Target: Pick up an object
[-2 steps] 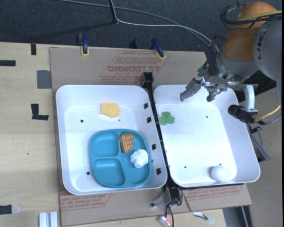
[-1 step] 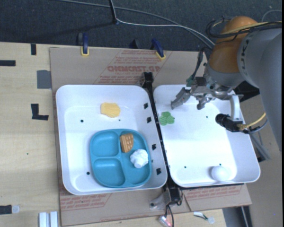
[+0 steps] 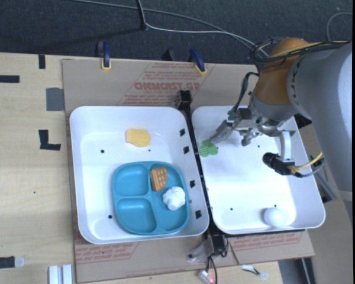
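Cardboard lines the bench (image 3: 160, 84) beneath me, and on it sit two shallow white bins side by side. Nearest the camera, in the right bin (image 3: 248, 188), a white ball (image 3: 277, 216) rests close to the front wall. Level with it in the left bin (image 3: 86, 158) lies a blue divided tray (image 3: 136, 209); a white crumpled lump (image 3: 174, 198) sits at its right edge, and a small tan waffle piece (image 3: 158, 178) lies just behind that on the tray's divider. Farther back in the left bin, a yellow chip-like piece (image 3: 138, 137) lies on the bare floor. Across the divider, a small green object (image 3: 209, 149) lies by the right bin's left wall. My gripper (image 3: 216, 137) reaches toward it from the right, one finger pointing down at it; how far my fingers are parted I cannot tell, nor whether they touch it. Two clamps (image 3: 196, 61) pin the cardboard's far edge.
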`<action>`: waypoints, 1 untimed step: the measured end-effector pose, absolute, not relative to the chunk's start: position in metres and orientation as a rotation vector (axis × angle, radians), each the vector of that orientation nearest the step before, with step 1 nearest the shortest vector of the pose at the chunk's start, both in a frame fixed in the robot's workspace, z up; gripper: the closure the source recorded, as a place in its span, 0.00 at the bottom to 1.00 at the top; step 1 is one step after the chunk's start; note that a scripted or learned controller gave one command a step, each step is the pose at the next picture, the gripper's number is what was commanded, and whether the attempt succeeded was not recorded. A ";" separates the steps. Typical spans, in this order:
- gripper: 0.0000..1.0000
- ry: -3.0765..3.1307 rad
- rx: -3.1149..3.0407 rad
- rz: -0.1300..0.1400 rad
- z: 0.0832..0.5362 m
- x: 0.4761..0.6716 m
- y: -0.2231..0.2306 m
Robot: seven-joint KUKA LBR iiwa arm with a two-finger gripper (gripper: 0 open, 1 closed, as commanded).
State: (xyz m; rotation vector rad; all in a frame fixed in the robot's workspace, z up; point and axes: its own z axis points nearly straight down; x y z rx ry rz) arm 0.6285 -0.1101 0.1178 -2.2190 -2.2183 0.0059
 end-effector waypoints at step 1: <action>0.00 -2.223 -2.222 -0.001 0.085 0.629 -0.110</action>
